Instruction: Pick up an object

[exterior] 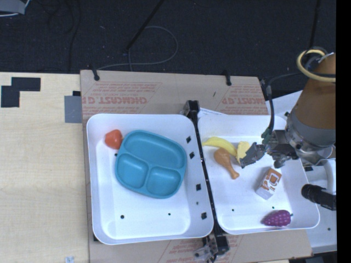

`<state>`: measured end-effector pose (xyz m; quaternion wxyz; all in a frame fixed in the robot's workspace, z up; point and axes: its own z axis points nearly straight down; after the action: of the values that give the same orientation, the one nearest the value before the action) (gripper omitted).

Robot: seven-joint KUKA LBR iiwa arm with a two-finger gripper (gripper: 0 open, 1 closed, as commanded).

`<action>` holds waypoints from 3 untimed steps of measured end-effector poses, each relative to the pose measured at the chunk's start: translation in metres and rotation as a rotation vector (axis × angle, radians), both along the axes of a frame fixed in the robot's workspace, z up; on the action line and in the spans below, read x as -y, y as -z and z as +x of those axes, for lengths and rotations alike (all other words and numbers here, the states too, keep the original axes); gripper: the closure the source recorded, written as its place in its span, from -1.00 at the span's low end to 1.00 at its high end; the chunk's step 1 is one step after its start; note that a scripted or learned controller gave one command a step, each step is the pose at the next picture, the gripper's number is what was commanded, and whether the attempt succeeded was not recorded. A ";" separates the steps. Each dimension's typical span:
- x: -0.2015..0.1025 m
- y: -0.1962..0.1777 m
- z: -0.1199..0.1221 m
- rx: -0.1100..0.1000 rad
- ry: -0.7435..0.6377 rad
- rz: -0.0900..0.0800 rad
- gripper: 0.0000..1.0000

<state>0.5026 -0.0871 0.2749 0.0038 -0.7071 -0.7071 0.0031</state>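
Nothing is lifted yet: the gripper [253, 153] hangs low in the right bin [307, 223], beside the yellow banana [218, 143] and drumstick [226, 161]. Whether it is spread or pinching, I cannot tell.

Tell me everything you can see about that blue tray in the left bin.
The blue tray is a rounded, shallow dish that looks like smooth plastic, split into three compartments: one long one at the far side and two smaller ones nearer the camera. It lies flat and slightly turned on the floor of the left bin. Its compartments look bare. An orange ball sits right at its far left corner.
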 end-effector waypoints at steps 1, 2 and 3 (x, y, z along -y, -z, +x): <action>0.000 -0.004 0.001 0.008 -0.001 -0.001 -1.00; -0.001 0.045 -0.008 0.001 -0.001 0.001 -1.00; -0.001 0.109 -0.006 -0.001 0.001 0.001 -1.00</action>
<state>0.4969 -0.0863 0.1660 0.0046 -0.7073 -0.7069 0.0031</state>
